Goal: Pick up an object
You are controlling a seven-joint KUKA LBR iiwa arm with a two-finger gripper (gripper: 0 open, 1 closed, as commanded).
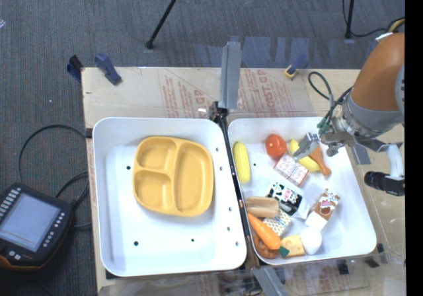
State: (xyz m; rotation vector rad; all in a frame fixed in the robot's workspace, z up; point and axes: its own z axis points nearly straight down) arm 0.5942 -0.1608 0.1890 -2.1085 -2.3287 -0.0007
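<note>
Arm: grey with an orange band, reaching in from 3 o'clock over the upper right part of the right bin (367,222).
Gripper (312,146): low over the right bin's 1 o'clock area, just above a small carrot-like orange piece (321,162) and beside a yellow piece (308,163).
Fingers: whether they are spread or pressed together cannot be told; nothing is seen pinched between them.
Right bin contents: a red tomato (275,145) at 11 o'clock, a yellow corn cob (242,161) along the left wall at 9 o'clock, a pink checked packet (291,169) near the middle, a black-and-white carton (285,197) below it, a bread roll (262,207) at 8 o'clock, a long carrot (264,231) at 7 o'clock, a cheese wedge (292,245) and a white egg (310,241) at 6 o'clock, a small brown-and-white carton (326,205) at 4 o'clock.
Left bin (119,248): holds a yellow divided plate (174,176), lying flat toward its upper middle.
Counter (158,93): brown board under both bins, with a blue clamp (107,68) at its 11 o'clock corner.
Floor: a handheld control pendant (30,222) at 8 o'clock, well apart from the bins.
</note>
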